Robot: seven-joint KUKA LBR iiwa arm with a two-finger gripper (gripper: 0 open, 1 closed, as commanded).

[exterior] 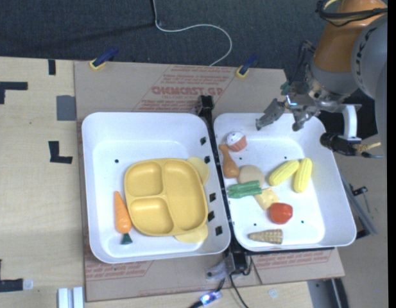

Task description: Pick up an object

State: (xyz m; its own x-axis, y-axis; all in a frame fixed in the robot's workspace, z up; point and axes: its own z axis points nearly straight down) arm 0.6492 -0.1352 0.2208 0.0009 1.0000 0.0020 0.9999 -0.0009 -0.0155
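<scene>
My gripper [282, 117] hangs spread and holding nothing over the right bin's [332, 236] far rim; I'd target the 2 corn cobs [292, 172] just below, descending straight, closing across 1 cob's width.

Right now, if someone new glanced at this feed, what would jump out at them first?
Probably the big yellow divided plate filling the left bin, with an orange toy carrot lying just left of it. Next, the cluster of toy food in the right bin: two yellow corn cobs, a red tomato, a green piece. The gripper hangs with open fingers over that bin's far edge, holding nothing.
</scene>
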